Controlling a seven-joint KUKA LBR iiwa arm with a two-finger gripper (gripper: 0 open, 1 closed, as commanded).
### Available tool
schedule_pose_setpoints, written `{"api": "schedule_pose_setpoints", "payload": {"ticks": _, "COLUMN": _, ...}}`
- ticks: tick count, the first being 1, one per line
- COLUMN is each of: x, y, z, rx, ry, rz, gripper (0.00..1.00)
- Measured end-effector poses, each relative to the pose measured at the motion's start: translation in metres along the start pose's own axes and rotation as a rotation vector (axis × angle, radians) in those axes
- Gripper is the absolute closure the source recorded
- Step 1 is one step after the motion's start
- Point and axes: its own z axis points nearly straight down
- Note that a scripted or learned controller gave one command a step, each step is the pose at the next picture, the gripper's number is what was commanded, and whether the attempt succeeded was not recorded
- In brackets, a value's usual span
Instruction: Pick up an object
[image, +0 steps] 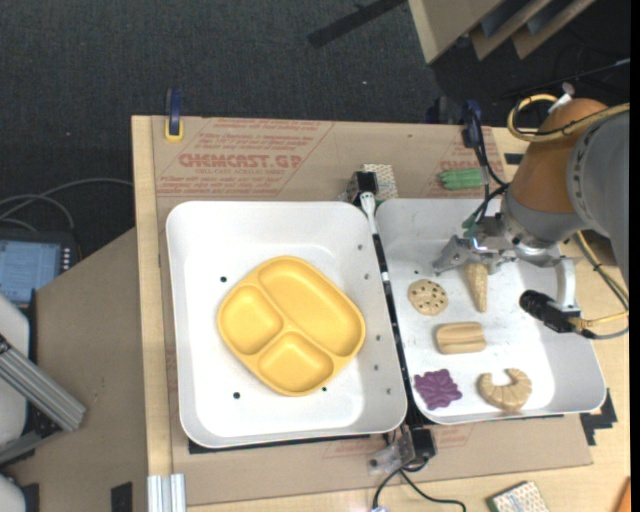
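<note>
A: Where is the end effector?

B: At about twelve o'clock in the right-hand shallow white bin, close to the far rim. Its fingers are splayed apart, gripping nothing; one tip sits just above the pale cone-shaped wafer piece.

A: And the other pieces?

B: The round speckled cookie lies at nine o'clock, near the wall shared with the left-hand white bin. The tan oblong bread-like block is at the centre. The purple lumpy grape-like cluster sits at seven o'clock, near the front rim, and the beige curled croissant-shaped piece at six o'clock, just beside that rim.

A: Open room?

B: Bare floor runs along the right bin's three o'clock side, apart from a black part of the arm there. In the left bin, the yellow three-compartment plastic tray takes the middle, with free margin all round. The brown-papered worktop shows beyond both bins.
</note>
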Motion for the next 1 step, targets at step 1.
{"api": "schedule_pose_setpoints", "payload": {"ticks": 1, "x": -0.0027, "y": -0.0022, "z": -0.0104, "rx": 0.001, "ry": -0.001, "rz": 0.003, "gripper": 1.0}}
